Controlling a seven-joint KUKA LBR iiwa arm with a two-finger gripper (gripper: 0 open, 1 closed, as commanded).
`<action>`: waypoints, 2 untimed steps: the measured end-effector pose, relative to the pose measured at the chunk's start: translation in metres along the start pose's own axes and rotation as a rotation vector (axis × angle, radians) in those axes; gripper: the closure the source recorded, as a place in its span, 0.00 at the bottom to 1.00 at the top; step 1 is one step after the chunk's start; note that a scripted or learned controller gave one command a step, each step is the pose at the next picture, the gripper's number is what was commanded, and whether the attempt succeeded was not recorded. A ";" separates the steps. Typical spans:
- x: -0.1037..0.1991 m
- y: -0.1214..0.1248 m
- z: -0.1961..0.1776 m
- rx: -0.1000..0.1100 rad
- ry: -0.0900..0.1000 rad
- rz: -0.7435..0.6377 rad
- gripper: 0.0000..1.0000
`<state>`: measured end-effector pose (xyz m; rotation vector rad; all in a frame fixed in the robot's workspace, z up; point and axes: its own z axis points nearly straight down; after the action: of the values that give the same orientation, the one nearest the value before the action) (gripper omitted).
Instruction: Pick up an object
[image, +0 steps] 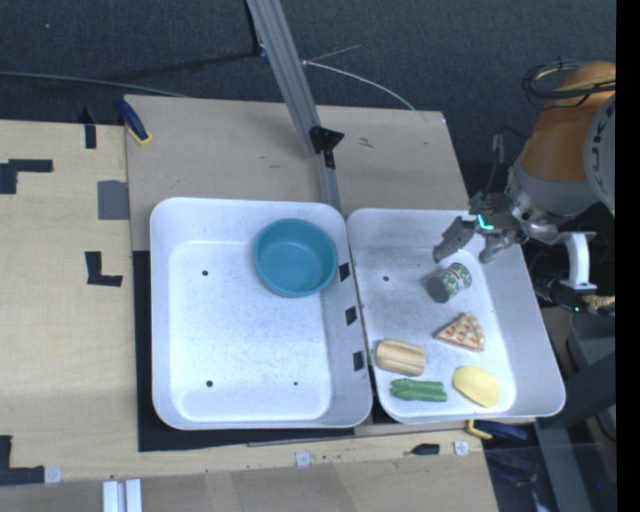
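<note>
Grey tool (468, 240), fingers spread, hovers above small green-labelled tin can (451, 281), right of frame; centre over it, then descend.

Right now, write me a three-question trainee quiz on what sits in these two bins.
1. True or false: the blue bowl sits in the same bin as the pizza slice.
2. Multiple choice: which thing lies nearest the tool?
A. the small can
B. the yellow lemon
C. the green pea pod
3. Fill in: the hot dog bun lies directly above the green ____ in the camera view.

Key:
1. False. The bowl is in the left bin, the pizza slice in the right bin.
2. A.
3. pea pod.
</note>
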<state>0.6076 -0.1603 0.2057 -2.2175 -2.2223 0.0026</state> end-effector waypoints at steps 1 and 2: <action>0.000 0.000 0.000 -0.001 0.000 0.000 0.00; -0.010 -0.003 0.055 0.005 -0.001 0.002 0.00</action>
<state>0.6044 -0.1699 0.1502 -2.2176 -2.2182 0.0086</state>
